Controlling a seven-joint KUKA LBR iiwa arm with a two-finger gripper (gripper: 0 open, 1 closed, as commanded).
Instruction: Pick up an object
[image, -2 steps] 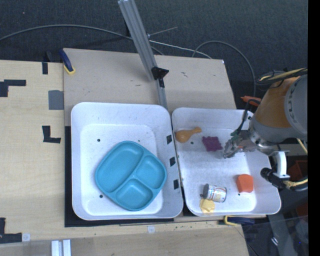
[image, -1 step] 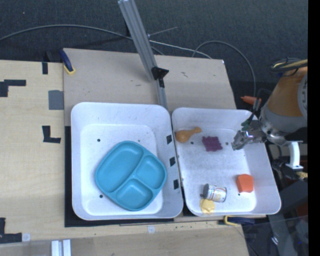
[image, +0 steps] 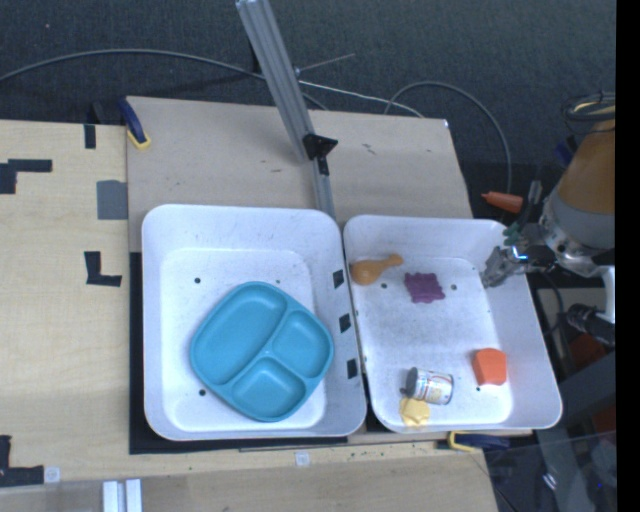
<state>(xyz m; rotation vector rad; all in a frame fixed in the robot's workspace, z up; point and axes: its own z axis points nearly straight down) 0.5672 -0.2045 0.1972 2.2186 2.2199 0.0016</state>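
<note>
Lying in the right bin (image: 520, 330) are five small things, any of which could be the pick: an orange block (image: 489, 366) near the right wall, a small can (image: 431, 385) on its side toward the front, a yellow piece (image: 415, 411) touching the front wall just below the can, a purple flat piece (image: 424, 288) in the upper middle, and a tan pear-shaped toy (image: 375, 268) near the back left corner. The can carries a printed label, but its writing is too small to read. The middle of this bin's floor is bare between the purple piece and the can, and the orange block stands apart from its neighbours with open floor to its left. The jaws (image: 497, 268) hang at the bin's upper right rim, well apart from every object and with nothing between them; whether they are open or closed cannot be told from this slant. The left bin (image: 165, 300) holds a blue divided plate (image: 261, 351), turned at an angle, with bare floor along the back. Both bins sit side by side on the counter (image: 200, 150), their inner walls touching.
</note>
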